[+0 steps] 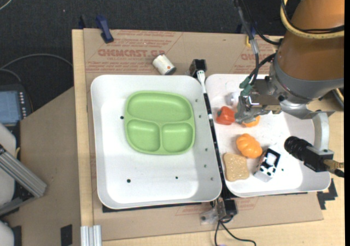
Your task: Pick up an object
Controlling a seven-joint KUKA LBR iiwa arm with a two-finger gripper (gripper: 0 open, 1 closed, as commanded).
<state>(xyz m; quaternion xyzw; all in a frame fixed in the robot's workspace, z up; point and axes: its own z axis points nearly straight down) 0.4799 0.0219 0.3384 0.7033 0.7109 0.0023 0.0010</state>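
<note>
The front rim of the left bin [158, 202] is closest to me. The right bin [295, 176] butts against it, so the two share a wall down the middle. The arm [314, 26] leans in over the far half of the right bin, which I take to mean the pick is meant there. A green divided plate [160, 122] lies flat in the middle of the left bin with bare floor all round it, well out of the way.

The gripper [247, 109] hangs low in the right bin, near the shared wall. From this angle I cannot tell whether it is spread or closed, and nothing shows as held.

Toward me a bread slice [237, 167], an orange pumpkin [249, 146] and a black-and-white block [267, 165] crowd together. A red piece [225, 115] sits just beside the gripper on the wall side. The likely target is a small orange piece [252, 122] peeking out just beneath the gripper.

With the wall and the red piece so near, sideways room is tight. I judge the open way out is straight up.
</note>
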